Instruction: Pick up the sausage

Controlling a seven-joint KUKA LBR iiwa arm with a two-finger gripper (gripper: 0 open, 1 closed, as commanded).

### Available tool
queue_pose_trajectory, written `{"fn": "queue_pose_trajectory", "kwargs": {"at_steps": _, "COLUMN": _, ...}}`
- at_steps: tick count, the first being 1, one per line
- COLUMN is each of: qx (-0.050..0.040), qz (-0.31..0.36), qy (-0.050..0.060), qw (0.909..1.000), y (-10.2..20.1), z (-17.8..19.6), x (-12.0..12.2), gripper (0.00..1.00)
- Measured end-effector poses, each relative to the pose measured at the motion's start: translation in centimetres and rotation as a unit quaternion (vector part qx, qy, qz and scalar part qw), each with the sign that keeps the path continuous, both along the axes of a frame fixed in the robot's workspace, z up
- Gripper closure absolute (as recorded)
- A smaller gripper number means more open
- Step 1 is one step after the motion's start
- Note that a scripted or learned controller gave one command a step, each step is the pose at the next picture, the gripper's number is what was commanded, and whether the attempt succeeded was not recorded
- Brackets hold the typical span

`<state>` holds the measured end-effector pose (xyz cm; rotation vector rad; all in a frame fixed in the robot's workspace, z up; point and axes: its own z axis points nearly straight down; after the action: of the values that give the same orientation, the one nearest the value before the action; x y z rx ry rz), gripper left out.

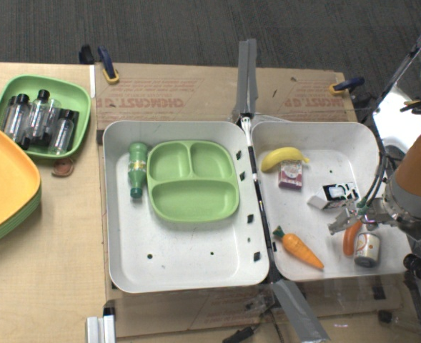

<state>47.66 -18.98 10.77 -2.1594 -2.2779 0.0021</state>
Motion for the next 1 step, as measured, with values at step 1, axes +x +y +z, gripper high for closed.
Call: {"fn": "queue_pose_trajectory", "kwargs": {"at_steps": 1, "qx": -0.0001, "qz": -0.002, "qy": 0.0, "qw": 1.0, "y": -0.05, "z": 0.87, "x": 0.03, "gripper": 1.0}}
